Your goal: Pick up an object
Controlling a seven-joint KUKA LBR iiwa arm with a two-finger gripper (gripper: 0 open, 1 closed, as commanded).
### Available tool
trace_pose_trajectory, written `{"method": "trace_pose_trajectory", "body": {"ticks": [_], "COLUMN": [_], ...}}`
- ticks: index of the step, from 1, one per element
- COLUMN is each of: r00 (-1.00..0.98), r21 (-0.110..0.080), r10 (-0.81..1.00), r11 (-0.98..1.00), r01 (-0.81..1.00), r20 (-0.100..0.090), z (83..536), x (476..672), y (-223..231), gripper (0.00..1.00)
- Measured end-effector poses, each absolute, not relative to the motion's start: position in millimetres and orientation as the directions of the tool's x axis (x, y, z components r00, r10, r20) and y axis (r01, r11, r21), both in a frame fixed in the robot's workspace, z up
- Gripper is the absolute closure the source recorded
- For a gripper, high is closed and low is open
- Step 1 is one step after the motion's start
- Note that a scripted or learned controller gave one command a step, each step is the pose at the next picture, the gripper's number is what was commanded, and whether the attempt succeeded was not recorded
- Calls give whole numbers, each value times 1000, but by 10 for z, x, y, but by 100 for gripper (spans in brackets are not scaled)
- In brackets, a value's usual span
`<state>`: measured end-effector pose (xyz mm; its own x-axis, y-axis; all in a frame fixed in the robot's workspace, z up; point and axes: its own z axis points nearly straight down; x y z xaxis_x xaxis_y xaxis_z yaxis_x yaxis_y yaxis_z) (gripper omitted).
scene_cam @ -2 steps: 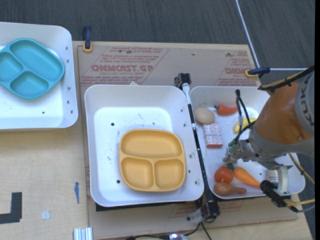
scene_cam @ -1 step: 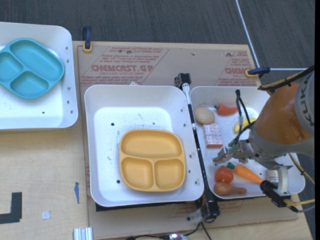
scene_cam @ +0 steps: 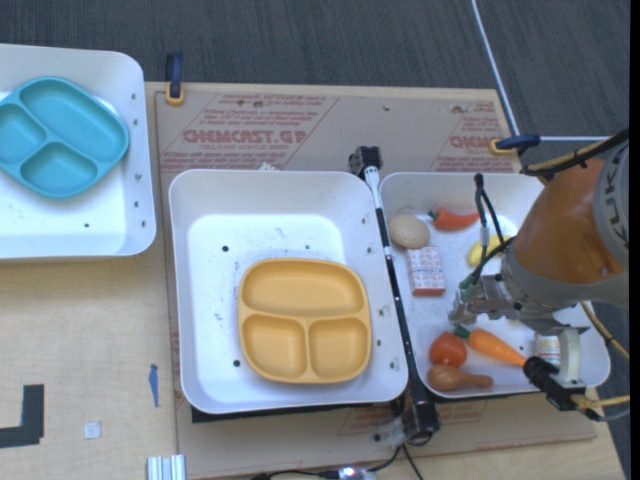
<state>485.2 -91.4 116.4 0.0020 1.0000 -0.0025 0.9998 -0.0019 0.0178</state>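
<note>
Carrot [scene_cam: 497,348] is my pick here: one of them, lying near the front edge of the right bin [scene_cam: 425,183], long axis running left-right with a slight slant, and I cannot tell which end is the tip. From the left I count one blue divided plate [scene_cam: 60,136] on a separate white tray [scene_cam: 135,148] at the tabletop's [scene_cam: 90,338] far left corner, then one yellow divided plate [scene_cam: 303,320] in the left bin [scene_cam: 200,268]. In the right bin I see one beige egg-like piece [scene_cam: 408,231], one pink waffle-like block [scene_cam: 427,270], one small red-orange piece [scene_cam: 455,220] at the back, one tomato [scene_cam: 449,349] touching the carrot's left end, and one tan piece [scene_cam: 460,377] along the front edge. Over that bin's right half hangs the arm [scene_cam: 570,238]; the gripper [scene_cam: 478,303] sits just above the carrot, and whether the jaws are open I cannot tell.
</note>
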Motion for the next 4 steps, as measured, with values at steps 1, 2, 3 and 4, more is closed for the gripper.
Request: {"method": "trace_pose_trajectory", "body": {"ticks": [1, 2, 3, 4], "r00": [2, 1, 1, 2], "r21": [17, 3, 6, 5], "r10": [1000, 1000, 1000, 1000], "r11": [-2, -1, -1, -2], "r01": [1000, 1000, 1000, 1000], "r20": [-2, 0, -1, -2], "z": [1163, 862, 964, 868], "x": [4851, 4801, 4812, 4804], "y": [-914, -986, -984, -933], "gripper": [0, 0, 100, 100]}}
